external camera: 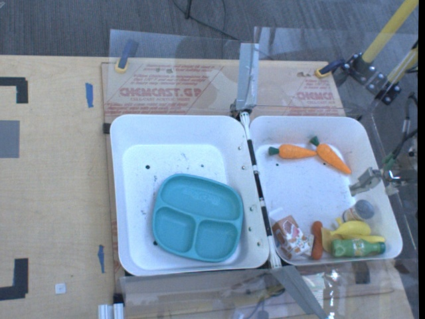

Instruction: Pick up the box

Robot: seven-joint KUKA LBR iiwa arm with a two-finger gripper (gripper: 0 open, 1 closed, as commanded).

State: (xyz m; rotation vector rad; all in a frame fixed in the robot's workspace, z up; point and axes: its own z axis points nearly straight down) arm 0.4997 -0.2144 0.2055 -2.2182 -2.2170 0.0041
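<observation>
Wooden bench (53,178) fills the left of the frame, dark carpet runs along the top, and two white bins sit side by side in the middle. Over at the right edge, the gripper (367,181) pokes in just above the right bin's (299,178) rim, a small metallic tip angled toward the left; most of the arm is cut off by the frame, and I can't tell how its fingers stand or whether anything is in them.

Down in the lower left corner of that right bin lies the box (292,238), a small printed carton tilted against the wall. Touching its right side is a red sausage (317,240), then a yellow banana (353,228) and a green bottle (358,247) crowded along the bottom rim. A grey round thing (363,209) sits just above the banana, hard to make out. Two carrots (312,153) lie near the top, well apart from the box.

Left bin (126,151) holds a teal divided plate (198,216).
</observation>
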